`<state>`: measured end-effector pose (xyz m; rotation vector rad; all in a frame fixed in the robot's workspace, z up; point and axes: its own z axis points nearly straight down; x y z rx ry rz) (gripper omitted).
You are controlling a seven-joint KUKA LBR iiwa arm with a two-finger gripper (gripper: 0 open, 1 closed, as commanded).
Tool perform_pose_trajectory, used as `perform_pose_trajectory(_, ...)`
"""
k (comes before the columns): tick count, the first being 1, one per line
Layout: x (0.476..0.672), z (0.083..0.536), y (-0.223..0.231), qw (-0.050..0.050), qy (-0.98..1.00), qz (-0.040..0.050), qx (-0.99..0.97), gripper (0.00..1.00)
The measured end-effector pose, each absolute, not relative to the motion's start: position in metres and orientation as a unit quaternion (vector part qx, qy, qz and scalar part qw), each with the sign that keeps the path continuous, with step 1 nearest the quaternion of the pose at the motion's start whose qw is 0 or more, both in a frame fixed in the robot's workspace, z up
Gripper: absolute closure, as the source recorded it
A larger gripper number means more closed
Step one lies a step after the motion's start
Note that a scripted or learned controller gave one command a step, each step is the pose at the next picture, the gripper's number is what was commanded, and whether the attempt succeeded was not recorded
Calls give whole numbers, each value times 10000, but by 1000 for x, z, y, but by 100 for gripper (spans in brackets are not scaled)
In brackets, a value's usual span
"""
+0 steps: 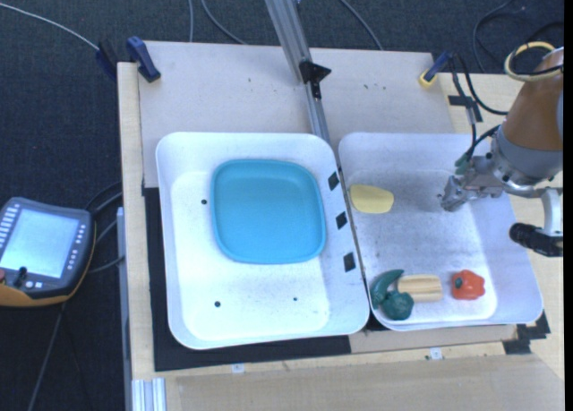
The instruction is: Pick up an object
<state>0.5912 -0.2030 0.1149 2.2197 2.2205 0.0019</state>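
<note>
In the right bin (501, 167) lie a pale yellow lump (371, 199) near the left wall, and along the front a dark green pepper (391, 294), a tan block (420, 287) and a red tomato-like piece (466, 285). My gripper (450, 201) hangs over the right bin's middle right, to the right of the yellow lump and well behind the red piece. No object shows between its fingers.
The left bin (179, 248) holds a light blue square plate (269, 210). A metal pole (286, 15) slants down between the bins. Black clips (341, 219) sit on the shared rim. A teach pendant (40, 250) lies off the bench at the left.
</note>
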Motion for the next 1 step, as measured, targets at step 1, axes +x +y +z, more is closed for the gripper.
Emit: perform_pose_trajectory(1,594,159,-197,19,7074,12,7068,100)
